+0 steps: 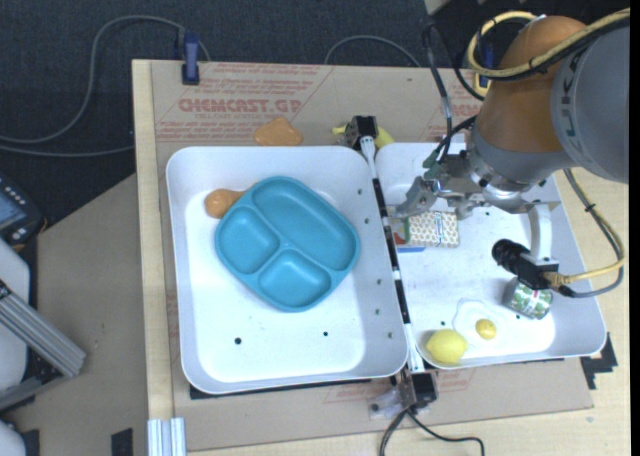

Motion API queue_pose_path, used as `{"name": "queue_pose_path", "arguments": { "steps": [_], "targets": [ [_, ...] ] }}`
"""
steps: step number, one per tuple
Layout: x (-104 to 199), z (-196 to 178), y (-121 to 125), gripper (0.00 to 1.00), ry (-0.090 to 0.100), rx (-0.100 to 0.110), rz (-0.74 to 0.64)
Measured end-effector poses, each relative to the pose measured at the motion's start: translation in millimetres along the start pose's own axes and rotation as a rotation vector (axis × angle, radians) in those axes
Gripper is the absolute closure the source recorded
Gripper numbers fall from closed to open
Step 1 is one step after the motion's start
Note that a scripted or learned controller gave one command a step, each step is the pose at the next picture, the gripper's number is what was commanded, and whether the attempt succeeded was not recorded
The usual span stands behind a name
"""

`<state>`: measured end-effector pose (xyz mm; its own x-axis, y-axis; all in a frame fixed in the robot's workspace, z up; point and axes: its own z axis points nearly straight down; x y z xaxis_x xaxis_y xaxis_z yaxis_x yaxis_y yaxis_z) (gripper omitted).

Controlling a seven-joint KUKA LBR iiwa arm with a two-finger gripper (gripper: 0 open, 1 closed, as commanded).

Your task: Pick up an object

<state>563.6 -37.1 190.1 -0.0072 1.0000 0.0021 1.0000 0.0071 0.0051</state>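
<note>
From my remote seat, the clearest writing is the red print along the far edge of the pale brown board under the bins. It reads roughly "CHEMCAST GP", and the finer lines around it are too small for me to read. The small green and silver can at the right of the right-hand white bin has a label I cannot make out.

The gripper sits over the left part of that bin, just above a small flat packet with a dotted red and green pattern. I cannot tell whether the gripper is parted or closed, and I see nothing held in it. Near the front of that bin lie a yellow plastic lemon and a white toy fried egg with a yellow yolk.

The left-hand white bin holds a blue three-compartment plastic plate, with an orange rounded piece at its left edge. Around the board is dark carpet with grey cables trailing across it.
</note>
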Motion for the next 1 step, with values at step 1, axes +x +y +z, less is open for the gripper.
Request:
{"name": "queue_pose_path", "arguments": {
  "steps": [1],
  "targets": [
    [-4.5,5.4,-8.1,1.0,-0.002,0.007,0.007]
  ]
}}
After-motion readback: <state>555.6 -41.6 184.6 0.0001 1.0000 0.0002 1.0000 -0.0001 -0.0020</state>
